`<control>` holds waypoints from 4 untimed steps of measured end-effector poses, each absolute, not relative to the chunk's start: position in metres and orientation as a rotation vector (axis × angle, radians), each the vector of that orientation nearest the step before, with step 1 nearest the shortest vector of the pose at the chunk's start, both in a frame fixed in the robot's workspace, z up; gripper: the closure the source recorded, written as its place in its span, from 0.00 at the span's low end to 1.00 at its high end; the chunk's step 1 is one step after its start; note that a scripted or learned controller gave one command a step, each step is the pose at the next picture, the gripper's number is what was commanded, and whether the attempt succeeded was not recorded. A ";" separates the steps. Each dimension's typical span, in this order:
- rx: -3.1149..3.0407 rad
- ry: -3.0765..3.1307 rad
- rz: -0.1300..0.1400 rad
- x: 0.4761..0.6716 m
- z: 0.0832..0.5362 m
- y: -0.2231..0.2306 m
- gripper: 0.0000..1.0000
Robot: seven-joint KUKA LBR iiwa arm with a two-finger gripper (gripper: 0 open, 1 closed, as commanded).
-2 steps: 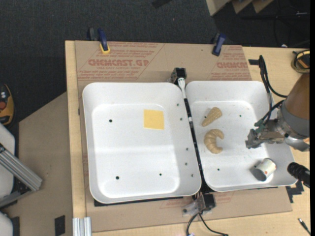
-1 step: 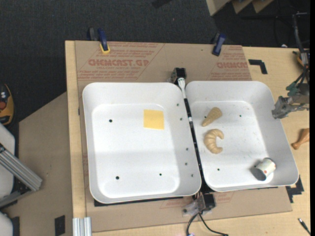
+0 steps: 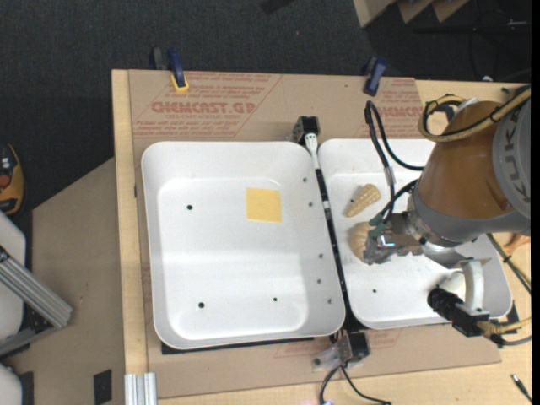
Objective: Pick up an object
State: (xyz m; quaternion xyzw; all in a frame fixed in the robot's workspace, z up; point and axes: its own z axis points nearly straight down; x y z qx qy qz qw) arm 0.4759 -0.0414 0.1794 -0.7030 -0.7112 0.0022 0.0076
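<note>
A flat yellow square (image 3: pixel 263 204) lies in the left bin (image 3: pixel 169 184), toward its upper middle. In the right bin (image 3: pixel 396 306) a tan ridged cone-shaped object (image 3: pixel 365 198) rests near the top left. Just below it sits a pale tan lump (image 3: pixel 363 240), partly covered by my gripper (image 3: pixel 379 247). The gripper is low in the right bin, pressed down at the lump's right side. The arm's orange band and grey wrist (image 3: pixel 464 184) hide most of the bin's right half.
A black divider rail (image 3: pixel 325 218) runs between the two bins. Black cables (image 3: pixel 381 146) loop over the right bin's top edge. Blue clamps (image 3: pixel 176 67) hold the cardboard base at the back. A black fitting (image 3: pixel 451 306) sits by the right bin's lower right corner.
</note>
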 end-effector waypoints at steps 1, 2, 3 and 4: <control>-2.212 -2.236 -0.013 0.542 0.219 0.036 1.00; -2.219 -2.237 -0.021 0.579 0.329 0.086 1.00; -2.210 -2.222 0.011 0.554 0.247 0.131 1.00; -2.227 -2.228 -0.015 0.602 0.334 0.111 1.00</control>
